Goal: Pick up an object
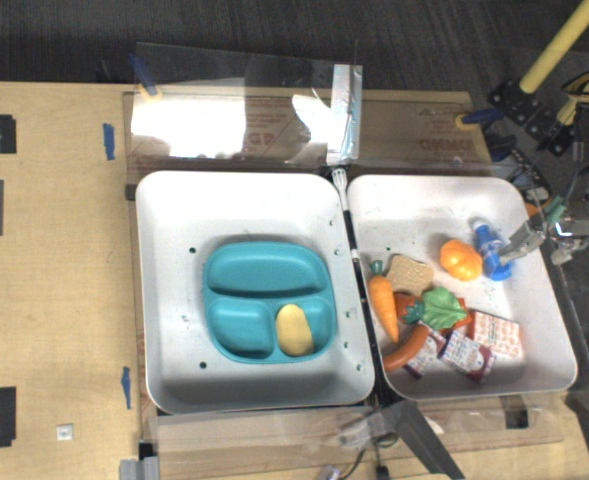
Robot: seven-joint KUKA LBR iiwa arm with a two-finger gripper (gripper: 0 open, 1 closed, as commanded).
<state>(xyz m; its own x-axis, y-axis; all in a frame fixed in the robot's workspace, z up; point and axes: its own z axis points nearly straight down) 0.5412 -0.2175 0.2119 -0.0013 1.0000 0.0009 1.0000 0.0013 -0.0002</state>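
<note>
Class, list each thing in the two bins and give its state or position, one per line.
Teal tray: flat in the left bin.
Yellow potato: in the tray's lower right compartment.
Orange fruit: loose in the right bin.
Carrot: lying beside the cracker.
Gripper: beside the orange fruit.

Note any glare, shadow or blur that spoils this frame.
Camera view: strong glare washes out the clear panel behind the bins; the left bin and teal tray are evenly lit; the gripper at the right bin looks soft and smeared.

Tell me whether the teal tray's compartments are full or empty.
Mostly empty: the teal tray holds just a yellow potato-like piece in its lower right compartment.
</note>
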